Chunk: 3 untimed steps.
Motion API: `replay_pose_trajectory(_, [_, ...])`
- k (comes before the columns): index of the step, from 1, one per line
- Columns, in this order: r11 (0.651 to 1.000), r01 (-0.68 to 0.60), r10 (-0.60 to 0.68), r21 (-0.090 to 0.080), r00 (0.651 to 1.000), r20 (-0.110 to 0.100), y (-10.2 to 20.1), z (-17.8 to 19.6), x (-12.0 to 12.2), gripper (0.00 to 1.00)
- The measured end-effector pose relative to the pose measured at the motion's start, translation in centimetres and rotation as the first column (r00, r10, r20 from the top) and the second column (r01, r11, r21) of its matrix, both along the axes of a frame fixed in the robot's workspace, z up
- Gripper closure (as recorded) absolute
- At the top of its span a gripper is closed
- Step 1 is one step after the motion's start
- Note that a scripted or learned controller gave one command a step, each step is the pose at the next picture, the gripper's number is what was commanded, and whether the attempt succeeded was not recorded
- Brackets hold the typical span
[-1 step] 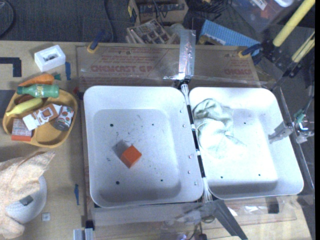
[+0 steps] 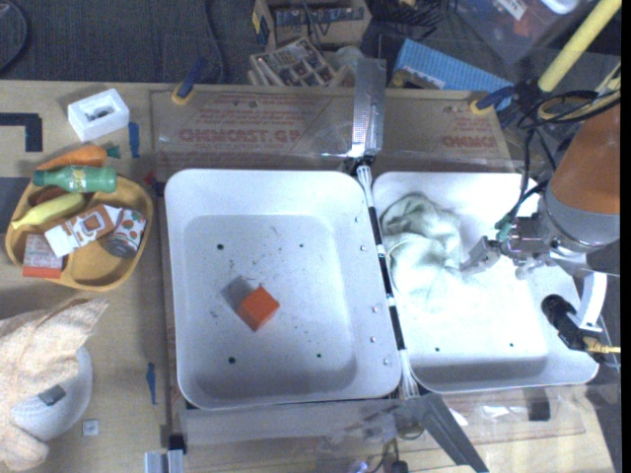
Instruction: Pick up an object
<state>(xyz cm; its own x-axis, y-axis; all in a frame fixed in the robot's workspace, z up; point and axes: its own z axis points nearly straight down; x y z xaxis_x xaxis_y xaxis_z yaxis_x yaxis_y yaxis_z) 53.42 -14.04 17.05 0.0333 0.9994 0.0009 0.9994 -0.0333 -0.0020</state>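
Note:
An orange block [image 2: 259, 307] lies in the left bin [image 2: 197, 205], with a small grey piece [image 2: 238, 291] touching its upper left side. A crumpled pale green and white cloth [image 2: 422, 236] lies in the upper left part of the right bin [image 2: 513, 353]. My gripper [image 2: 480, 254] reaches in from the right, low over the right bin, its tip at the cloth's right edge. The arm's grey wrist and orange band [image 2: 592, 180] stand above the bin's right side.
A wooden bowl [image 2: 94, 264] with toy food and packets sits left of the bins. A white box [image 2: 99, 114] lies at the far left, and a beige cloth [image 2: 44, 358] covers the lower left corner. Cables and a black part [image 2: 562, 315] hang by the right bin's right wall.

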Motion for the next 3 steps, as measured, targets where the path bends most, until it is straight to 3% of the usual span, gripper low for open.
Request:
replay_pose_trajectory(1, [1.0,-0.004,0.004,-0.002,1.0,0.004,1.0,-5.4,8.5,0.0])
replay_pose_trajectory(2, [0.986,0.166,-0.166,-0.003,0.986,0.004,-6.6,-4.5,13.3,0.0])
replay_pose_trajectory(3, [0.947,0.323,-0.323,-0.001,0.947,0.0,-2.3,-1.7,6.9,0.0])
